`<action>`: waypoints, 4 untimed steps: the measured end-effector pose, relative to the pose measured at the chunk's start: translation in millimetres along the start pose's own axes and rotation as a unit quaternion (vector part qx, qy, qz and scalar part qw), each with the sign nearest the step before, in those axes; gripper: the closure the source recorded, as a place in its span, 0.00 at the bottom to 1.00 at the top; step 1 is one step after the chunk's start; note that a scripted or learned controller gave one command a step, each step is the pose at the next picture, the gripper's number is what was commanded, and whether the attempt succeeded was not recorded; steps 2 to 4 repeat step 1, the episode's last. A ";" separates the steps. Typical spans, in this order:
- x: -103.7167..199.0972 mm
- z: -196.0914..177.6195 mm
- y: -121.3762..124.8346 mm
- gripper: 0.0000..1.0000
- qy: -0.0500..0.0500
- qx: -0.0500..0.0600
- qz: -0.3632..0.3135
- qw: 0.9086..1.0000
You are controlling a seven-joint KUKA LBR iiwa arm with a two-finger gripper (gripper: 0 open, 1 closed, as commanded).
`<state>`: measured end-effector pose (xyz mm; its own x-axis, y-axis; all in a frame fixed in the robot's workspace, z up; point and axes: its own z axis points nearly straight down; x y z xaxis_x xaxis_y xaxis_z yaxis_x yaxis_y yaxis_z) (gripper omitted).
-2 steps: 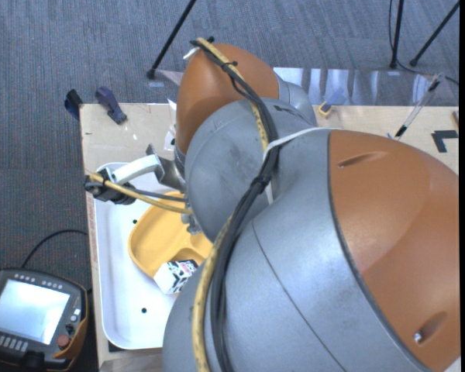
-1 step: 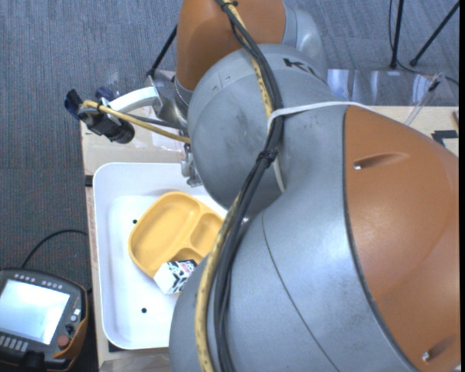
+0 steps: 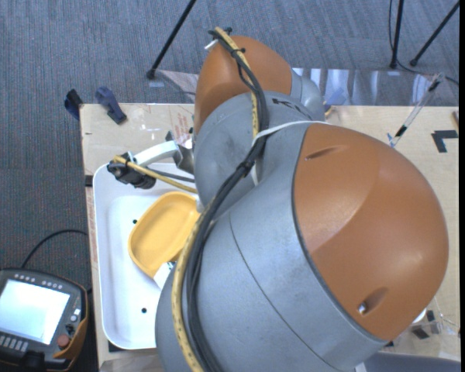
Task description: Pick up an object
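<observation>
Camera view shows you a yellow bowl lying in the left white bin. It sits near the middle of that bin, tipped a bit, and the big arm covers its right side. You can see two small dark dots on the bin floor close to the bowl. Up at the bin's top corner you can see a dark part with yellow cables on it. You cannot see the gripper itself, because the arm hides it, so you cannot tell if it is open or closed or if it has the bowl. The arm is grey with orange caps and it covers most of the bench. At the bottom left, on the floor, you can see a handheld screen.
</observation>
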<state>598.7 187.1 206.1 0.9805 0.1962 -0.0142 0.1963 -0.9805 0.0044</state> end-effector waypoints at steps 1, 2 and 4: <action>8.6 -19.3 -51.2 1.00 0.005 0.001 -0.001 1.000; 8.6 -19.3 -51.2 1.00 0.005 0.001 -0.001 1.000; 8.6 -19.3 -51.2 1.00 0.005 0.001 -0.001 1.000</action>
